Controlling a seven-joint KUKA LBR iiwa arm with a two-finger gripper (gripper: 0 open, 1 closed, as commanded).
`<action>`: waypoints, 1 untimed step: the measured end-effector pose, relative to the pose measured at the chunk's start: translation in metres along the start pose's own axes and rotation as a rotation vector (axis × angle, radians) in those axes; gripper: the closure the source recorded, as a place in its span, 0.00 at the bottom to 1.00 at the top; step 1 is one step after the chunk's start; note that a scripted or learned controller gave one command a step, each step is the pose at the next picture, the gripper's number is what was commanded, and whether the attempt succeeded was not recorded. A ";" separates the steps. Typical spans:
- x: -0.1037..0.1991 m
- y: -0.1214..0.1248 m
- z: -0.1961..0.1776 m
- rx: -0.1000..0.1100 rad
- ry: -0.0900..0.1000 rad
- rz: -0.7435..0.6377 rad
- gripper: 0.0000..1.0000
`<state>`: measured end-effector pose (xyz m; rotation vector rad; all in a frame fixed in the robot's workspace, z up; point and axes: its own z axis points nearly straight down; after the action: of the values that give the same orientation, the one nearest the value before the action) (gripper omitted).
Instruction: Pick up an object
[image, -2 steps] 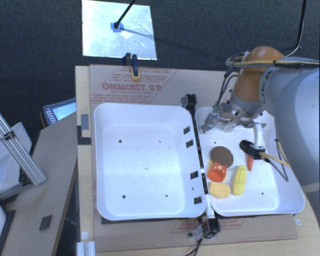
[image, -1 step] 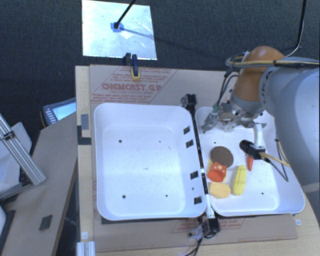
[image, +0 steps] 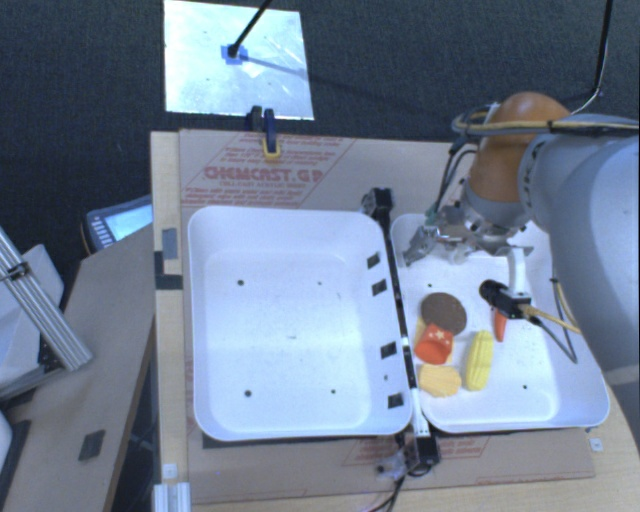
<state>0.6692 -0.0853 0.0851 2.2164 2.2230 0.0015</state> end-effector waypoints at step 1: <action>0.002 0.000 0.000 0.001 0.000 -0.001 0.00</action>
<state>0.6691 -0.0837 0.0850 2.2154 2.2246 0.0010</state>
